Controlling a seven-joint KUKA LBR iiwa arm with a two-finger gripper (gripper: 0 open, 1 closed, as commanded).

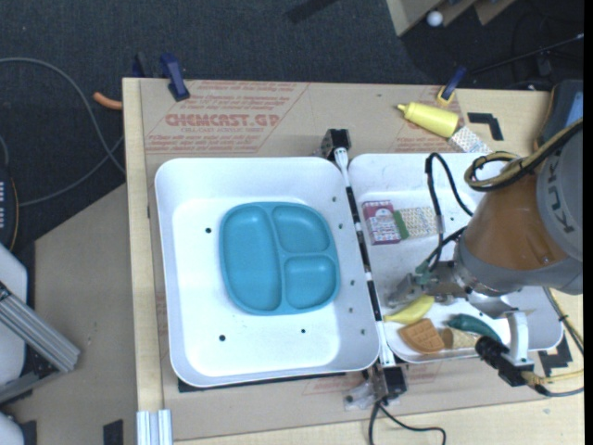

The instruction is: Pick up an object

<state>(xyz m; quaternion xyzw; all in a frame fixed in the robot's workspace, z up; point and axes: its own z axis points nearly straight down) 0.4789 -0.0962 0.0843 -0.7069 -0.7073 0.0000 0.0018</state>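
1. Step in hand, as judged: the reach-and-grasp stage. The arm (514, 230) is lowered into the right bin (398, 170), and nothing is seen lifted clear of the bin floor.

2. Pincer (414, 288): it sits low at the near left part of the right bin. Whether it is wide, narrow or holding anything cannot be told; the metal parts there are too small and cluttered to read.

3. Nearest items: a tan cracker-like piece (424, 336) lies just below the pincer, toward the viewer. A teal-handled item (477, 324) lies beside it, to the pincer's right.

4. Likely task object: a yellow banana-like piece (410, 310) lies directly under or just at the pincer tip. Contact cannot be confirmed.

5. Further off: a dark red packet (380, 222) and a pale speckled card (417, 221) lie beyond the pincer, well apart from it.

6. To the pincer's left, across the bin wall, a blue divided plate (278, 256) rests in the left bin (185, 239).

7. Farthest: a yellow bottle (428, 116) lies on the bench (222, 109), outside both bins.

8. Next move, as judged: a firm closure on the yellow piece, then a straight lift. Risk: a slip, given the crowded corner.
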